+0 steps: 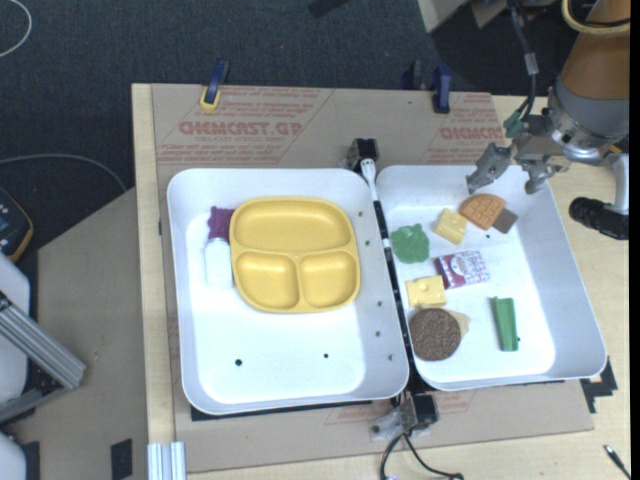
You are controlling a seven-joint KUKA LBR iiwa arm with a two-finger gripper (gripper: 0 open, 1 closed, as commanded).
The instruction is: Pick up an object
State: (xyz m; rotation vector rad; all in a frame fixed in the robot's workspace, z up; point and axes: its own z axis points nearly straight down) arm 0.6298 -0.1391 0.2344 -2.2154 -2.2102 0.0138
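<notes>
Purple-capped white bottle (217, 248) half hidden behind yellow tray (294, 252).

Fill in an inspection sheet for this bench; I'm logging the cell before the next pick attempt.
Surface: cardboard-covered bench bearing the left bin and right bin, side by side.
Job's things: right bin holds a green lump, yellow block, waffle piece, purple packet, brown round, green stick.
Clutter: yellow divided tray in left bin.
Grippers: gripper open, above the right bin's far edge, holding nothing.
Cables: white cable on dark floor.
Surroundings: clamps at bench's far edge.
</notes>
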